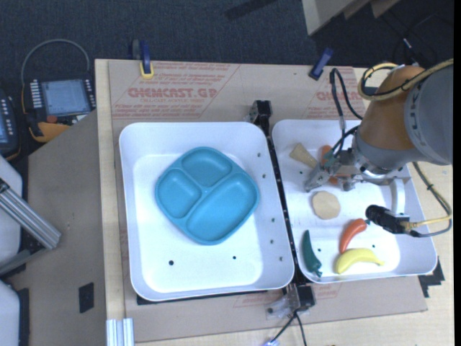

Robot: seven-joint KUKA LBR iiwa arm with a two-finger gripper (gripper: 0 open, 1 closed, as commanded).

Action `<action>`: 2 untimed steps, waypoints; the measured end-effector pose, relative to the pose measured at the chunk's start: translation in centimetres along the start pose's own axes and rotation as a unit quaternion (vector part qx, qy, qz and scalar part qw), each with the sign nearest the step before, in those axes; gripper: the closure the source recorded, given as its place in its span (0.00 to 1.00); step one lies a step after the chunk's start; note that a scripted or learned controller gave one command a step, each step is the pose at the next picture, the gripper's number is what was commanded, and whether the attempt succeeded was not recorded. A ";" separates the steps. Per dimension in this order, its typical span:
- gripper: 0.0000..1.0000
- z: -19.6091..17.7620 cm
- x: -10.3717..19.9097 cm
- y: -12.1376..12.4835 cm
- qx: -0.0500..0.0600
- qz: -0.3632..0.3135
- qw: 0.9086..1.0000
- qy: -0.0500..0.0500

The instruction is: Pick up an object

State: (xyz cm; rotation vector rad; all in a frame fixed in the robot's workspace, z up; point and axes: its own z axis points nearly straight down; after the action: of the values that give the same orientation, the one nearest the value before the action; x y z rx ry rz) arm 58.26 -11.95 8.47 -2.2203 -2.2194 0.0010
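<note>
Finding, risk first: your gripper [328,177] sits low over the upper half of the right bin [414,251], in a crowded spot. A tan wedge [302,153] lies just beside it on the side toward the left bin [144,164], a small orange piece [328,151] lies just above it, and a round beige piece [325,205] lies just below. In my judgement the likely fault is a close on nothing, or a nudge that pushes one of these away, because the tool stands between three items and is centred on none. A second risk is a pinch on the wedge's edge, which could slip on the lift. The wrist and tool body mask the tips from this camera, so you cannot tell how far the jaws stand apart. No item can be seen gripped in them, and whether they touch the wedge is not clear. The remaining candidates lie well apart toward the near rim: a red-orange pepper [353,231], a yellow banana [358,260] and a green item [307,251] against the bin wall. The blue divided plate [207,193] rests in the left bin.
</note>
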 end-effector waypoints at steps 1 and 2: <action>1.00 -1.0 0.0 0.0 -0.001 0.000 1.000 0.000; 1.00 -7.2 0.7 0.2 -0.005 -0.001 1.000 -0.001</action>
State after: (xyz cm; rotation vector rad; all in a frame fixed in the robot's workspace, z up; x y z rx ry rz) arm 58.44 -11.29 15.71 -2.2241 -2.2277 -0.0065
